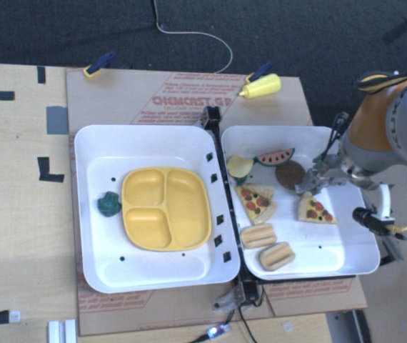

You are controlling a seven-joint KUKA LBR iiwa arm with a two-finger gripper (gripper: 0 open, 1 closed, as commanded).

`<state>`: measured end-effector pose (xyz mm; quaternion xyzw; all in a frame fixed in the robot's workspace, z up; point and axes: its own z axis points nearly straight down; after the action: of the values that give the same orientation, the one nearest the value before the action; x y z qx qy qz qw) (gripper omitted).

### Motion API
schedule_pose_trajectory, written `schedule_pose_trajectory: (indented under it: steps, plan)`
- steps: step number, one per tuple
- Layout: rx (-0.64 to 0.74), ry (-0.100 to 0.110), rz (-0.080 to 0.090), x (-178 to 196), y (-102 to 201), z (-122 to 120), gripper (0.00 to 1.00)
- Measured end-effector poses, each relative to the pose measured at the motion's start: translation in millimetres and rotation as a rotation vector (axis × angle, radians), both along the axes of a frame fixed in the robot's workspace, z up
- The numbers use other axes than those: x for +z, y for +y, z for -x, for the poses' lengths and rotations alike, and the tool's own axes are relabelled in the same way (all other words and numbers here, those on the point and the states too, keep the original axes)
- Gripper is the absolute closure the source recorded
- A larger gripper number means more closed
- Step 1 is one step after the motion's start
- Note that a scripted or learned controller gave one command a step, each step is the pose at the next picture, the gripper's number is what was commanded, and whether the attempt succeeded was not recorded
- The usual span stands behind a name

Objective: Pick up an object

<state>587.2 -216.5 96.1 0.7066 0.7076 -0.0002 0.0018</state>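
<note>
The right bin (332, 259) holds several toy foods. A watermelon slice (275, 156) and a brown round piece (289, 174) lie at its back. A pale yellow-green round piece (240, 166) sits by the left wall. Two pizza slices lie mid-bin, one on the left (257, 201) and one on the right (315, 210). Two bread rolls (258, 234) (275, 255) rest near the front. My gripper (308, 186) hangs low over the bin, just right of the brown piece and above the right pizza slice's tip. Nothing shows between its fingers.
The left bin (96, 263) carries a yellow divided plate (166, 207) and a small green broccoli piece (108, 204) to the plate's left. A black divider (221, 191) with clips separates the bins. A yellow clamp (262, 86) sits behind the right bin. My arm (378, 131) reaches over the right wall.
</note>
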Motion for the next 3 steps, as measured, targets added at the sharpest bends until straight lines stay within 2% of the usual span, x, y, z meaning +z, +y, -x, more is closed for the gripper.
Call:
schedule_pose_trajectory:
  steps: [2,3]
  plan:
    - [0.001,-0.003,-0.001,124,12,-1,1.0]
    - [0.0,0.002,-0.003,128,12,-2,1.0]
